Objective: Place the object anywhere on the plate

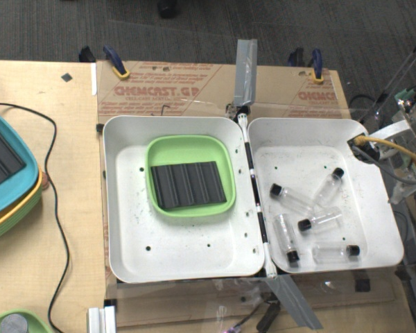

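A green square plate (191, 145) lies in the left white bin (125, 245), towards its back. A dark grey ribbed slab (188, 184) rests flat on the plate's middle. The right white bin (378, 245) holds several clear vials with black caps: one (289, 195) near its centre-left, one (329, 184) tilted at the back, and one (286, 236) near the front, with others beside them.
Teal and green plates (7, 179) are stacked on the wooden bench at far left, with a black cable (55, 207) running past them. Cardboard (215, 85) held by clamps sits behind the bins. Yellow and white cables (388, 141) hang over the right bin's far corner.
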`<state>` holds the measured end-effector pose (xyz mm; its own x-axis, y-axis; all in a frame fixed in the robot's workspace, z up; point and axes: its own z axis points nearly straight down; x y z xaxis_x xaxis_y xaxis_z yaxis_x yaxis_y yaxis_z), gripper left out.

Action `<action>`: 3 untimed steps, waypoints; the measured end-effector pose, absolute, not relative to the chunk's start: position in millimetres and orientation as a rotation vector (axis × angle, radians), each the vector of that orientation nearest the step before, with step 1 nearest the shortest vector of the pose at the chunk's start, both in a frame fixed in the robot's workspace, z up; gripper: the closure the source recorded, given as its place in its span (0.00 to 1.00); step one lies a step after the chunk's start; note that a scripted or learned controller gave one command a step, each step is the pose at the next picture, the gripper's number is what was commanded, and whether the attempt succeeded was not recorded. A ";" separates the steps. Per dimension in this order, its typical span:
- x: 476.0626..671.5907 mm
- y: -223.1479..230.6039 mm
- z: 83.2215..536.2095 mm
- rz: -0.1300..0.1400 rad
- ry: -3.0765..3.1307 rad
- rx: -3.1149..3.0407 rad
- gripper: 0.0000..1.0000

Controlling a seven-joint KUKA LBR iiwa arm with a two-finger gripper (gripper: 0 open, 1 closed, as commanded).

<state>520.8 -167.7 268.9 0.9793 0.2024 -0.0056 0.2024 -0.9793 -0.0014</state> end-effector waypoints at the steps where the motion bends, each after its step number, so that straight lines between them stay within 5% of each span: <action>1: 509.0 -222.5 231.9 0.010 -0.310 -3.124 0.00; 2: 479.1 -222.6 273.9 0.007 -0.310 -3.126 0.00; 3: 477.9 -222.5 296.5 0.005 -0.318 -3.126 0.00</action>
